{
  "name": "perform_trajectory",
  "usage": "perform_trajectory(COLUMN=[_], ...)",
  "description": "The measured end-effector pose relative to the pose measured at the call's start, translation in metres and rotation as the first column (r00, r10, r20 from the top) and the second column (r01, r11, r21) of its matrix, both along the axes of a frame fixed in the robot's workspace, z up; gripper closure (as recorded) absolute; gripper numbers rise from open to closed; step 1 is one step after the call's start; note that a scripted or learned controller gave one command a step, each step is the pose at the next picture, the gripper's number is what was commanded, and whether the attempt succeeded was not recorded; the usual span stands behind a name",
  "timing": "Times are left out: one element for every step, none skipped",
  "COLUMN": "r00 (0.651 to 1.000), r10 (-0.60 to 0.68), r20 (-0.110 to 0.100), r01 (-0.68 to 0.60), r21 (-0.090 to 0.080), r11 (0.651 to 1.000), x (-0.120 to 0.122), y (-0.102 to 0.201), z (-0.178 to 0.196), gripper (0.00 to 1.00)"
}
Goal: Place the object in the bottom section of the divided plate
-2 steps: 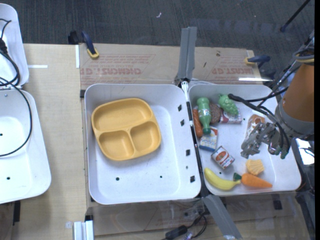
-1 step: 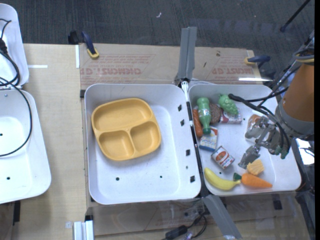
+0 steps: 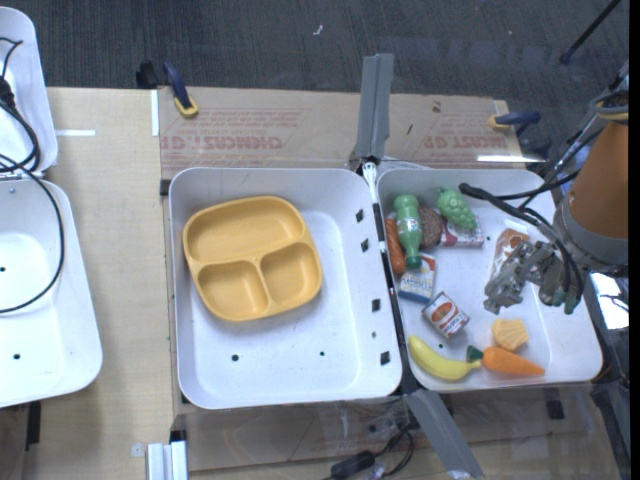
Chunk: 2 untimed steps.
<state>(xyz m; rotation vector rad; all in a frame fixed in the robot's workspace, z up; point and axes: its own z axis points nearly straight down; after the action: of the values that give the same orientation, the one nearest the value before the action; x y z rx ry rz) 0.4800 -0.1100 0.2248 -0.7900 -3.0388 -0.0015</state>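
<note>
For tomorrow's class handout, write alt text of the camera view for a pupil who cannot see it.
A yellow divided plate lies in the left white bin, with nothing on it. The right bin holds toy food: a banana, carrot, green bottle and grapes. The robot's gripper hangs over that bin.

Two white bins (image 3: 200, 368); one yellow divided plate (image 3: 252, 256); one banana (image 3: 440, 360), one carrot (image 3: 512, 363), one green bottle (image 3: 408, 226)

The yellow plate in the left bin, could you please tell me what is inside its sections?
Nothing lies in the plate: all three sections show bare yellow. It rests on the left bin floor, and whatever is beneath the plate is covered.
</note>
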Motion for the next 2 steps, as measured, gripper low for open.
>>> perform_trajectory(r00=[1.0,1.0], r10=[0.0,-0.003], r20=[0.0,0.0], r01=[0.0,0.003], r21=[0.0,0.001], r11=[1.0,1.0], x=[0.0,0.0013], y=[0.0,-0.0001], z=[0.0,0.0076], gripper=[0.0,1.0])
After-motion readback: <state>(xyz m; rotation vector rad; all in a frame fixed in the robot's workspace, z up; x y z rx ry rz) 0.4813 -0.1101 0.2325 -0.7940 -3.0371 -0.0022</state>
